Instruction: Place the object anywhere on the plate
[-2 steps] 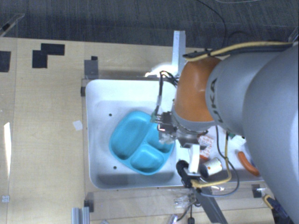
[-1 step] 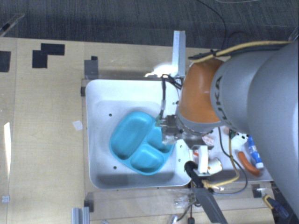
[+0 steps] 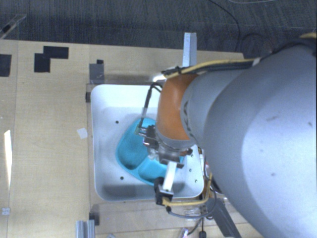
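Plate (image 3: 130, 151), blue, lay flat in the white bin (image 3: 106, 113), toward its near right part and partly under the arm. The grey arm (image 3: 247, 133) reached in from the right, its orange band (image 3: 171, 108) above the wrist and the gripper (image 3: 166, 151) pointing down over the plate's right side. Whether the gripper was released or clenched could not be told.

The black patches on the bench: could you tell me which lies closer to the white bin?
The stepped black patch, right of the other; the plain patch sits farther from the white bin, at the view's left edge.
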`<move>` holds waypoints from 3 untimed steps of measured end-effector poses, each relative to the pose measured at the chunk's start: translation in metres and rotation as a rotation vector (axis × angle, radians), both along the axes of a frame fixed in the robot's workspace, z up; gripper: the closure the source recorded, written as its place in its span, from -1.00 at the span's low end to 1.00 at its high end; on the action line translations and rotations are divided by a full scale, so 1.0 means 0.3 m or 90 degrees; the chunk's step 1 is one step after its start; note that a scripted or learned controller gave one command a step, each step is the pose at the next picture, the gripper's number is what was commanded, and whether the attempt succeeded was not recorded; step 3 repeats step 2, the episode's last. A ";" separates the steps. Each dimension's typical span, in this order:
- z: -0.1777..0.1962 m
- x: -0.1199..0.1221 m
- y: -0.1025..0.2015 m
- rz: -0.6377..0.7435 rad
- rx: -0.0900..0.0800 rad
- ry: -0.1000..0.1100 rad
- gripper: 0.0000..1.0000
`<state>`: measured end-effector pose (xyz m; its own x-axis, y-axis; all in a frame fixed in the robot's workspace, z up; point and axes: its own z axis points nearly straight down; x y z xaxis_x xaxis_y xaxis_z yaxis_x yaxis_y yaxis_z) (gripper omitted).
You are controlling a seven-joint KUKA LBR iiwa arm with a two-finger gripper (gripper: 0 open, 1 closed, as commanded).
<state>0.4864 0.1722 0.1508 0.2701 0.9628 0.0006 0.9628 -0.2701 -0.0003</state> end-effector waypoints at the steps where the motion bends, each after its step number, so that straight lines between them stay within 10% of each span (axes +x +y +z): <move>1: 0.158 0.003 0.017 -0.004 0.000 -0.002 1.00; 2: 0.030 0.179 -0.181 0.004 -0.001 -0.001 1.00; 3: 0.030 0.179 -0.181 0.004 -0.001 -0.001 1.00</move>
